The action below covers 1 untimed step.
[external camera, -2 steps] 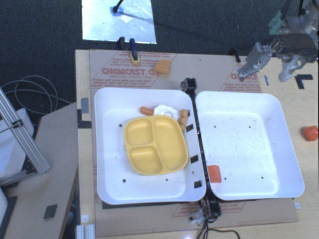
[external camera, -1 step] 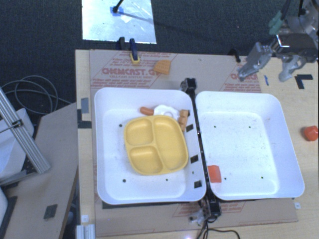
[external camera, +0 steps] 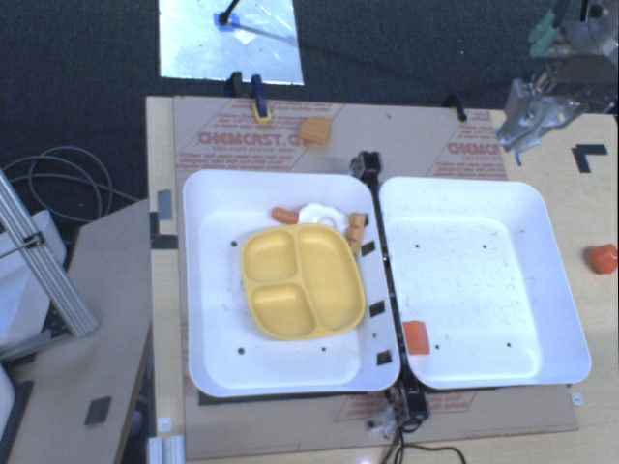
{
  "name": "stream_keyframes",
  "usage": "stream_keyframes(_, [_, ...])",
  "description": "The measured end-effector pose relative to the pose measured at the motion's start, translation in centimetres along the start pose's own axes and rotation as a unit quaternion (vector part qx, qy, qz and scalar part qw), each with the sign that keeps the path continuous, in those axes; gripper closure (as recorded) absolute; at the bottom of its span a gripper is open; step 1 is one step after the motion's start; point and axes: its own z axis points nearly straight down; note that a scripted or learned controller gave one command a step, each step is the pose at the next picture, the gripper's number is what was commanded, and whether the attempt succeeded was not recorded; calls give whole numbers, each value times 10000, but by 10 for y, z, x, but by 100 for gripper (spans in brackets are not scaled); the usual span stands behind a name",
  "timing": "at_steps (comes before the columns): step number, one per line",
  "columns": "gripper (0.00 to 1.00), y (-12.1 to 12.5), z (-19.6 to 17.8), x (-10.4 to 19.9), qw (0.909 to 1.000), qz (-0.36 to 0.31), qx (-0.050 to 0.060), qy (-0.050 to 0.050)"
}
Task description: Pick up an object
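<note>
One smooth yellow three-part tray [external camera: 302, 282] lies in the left bin [external camera: 208, 356], far left below our gripper [external camera: 517, 138]; perhaps metal, its grip we cannot tell.

Grey metal tool [external camera: 530, 124], teal fitting above

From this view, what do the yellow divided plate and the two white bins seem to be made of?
The yellow divided plate looks like moulded plastic with a matte finish: even colour, soft rounded ridges, no sharp glare. The left bin and the right bin look like thin formed plastic, smooth and slightly glossy, with rounded rims. The picture cannot confirm either.
</note>
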Motion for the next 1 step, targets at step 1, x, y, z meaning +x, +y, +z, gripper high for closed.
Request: stream_keyframes(1, [0, 0, 0, 0, 10000, -5, 3, 0])
